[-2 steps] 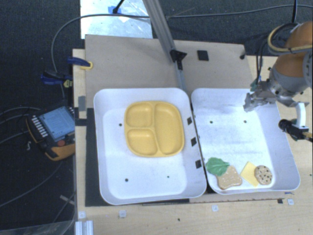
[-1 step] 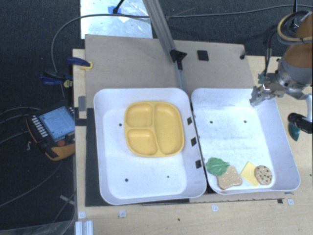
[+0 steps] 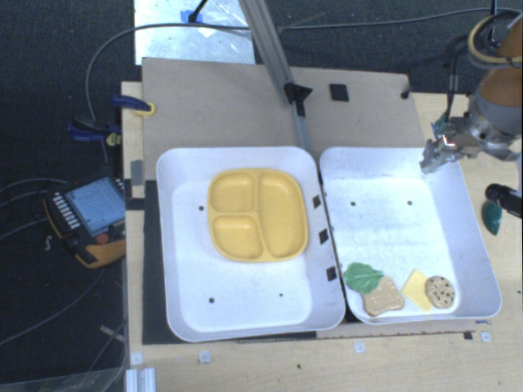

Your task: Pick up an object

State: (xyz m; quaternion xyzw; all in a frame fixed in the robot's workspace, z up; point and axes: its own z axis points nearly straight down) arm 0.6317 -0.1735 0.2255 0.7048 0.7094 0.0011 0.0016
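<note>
We find the gripper (image 3: 433, 155) at the far right corner of the right bin (image 3: 392, 211), hanging at its rim with nothing between its fingers; whether they stand apart or together we cannot tell at this size. The arm (image 3: 494, 96) enters from the right, grey with one orange band above the wrist, bent down toward the bin's rim. Right bin, contents, four items, all clustered in the near corner, well apart from the gripper: one green leaf-shaped piece (image 3: 362, 277), one tan toast-shaped piece (image 3: 382, 297) touching the leaf, one yellow cheese-like wedge (image 3: 417, 288) just beside the toast, one round speckled cookie (image 3: 440, 291) touching the wedge. The bin floor between the gripper and this cluster bears only small dark dots. Left bin (image 3: 188, 300), contents, one item: a yellow divided plate (image 3: 257, 215) with three compartments, lying flat near the bin's middle. Two white bins in all, side by side and touching along a dark-tabbed seam. Beyond the bins: one metal pole (image 3: 265, 35) slanting down toward the bins' far edge, one blue handheld device (image 3: 90, 211) at the left on the dark floor.
</note>
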